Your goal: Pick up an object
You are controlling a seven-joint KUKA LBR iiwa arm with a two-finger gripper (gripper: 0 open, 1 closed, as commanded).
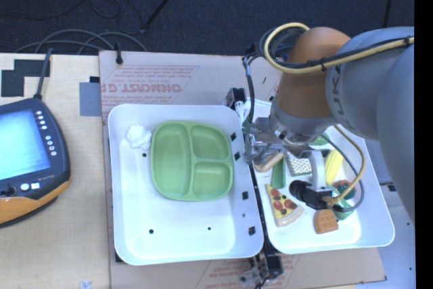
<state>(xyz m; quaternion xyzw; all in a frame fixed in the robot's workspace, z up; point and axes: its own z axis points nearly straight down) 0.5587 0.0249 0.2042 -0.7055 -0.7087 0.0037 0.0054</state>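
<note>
The grey KUKA arm (379, 71) reaches in from the right edge of the view and bends steeply downward, its orange band (308, 81) turned toward the camera just above the wrist. Below it the metallic end effector (260, 149) points down, seemingly near vertical and largely hidden by the wrist.

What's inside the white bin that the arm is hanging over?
A toy pizza slice, a yellow piece, a checkered block and a brown piece lie in the bin's near half. The arm covers its far half, so anything there is hidden.
</note>
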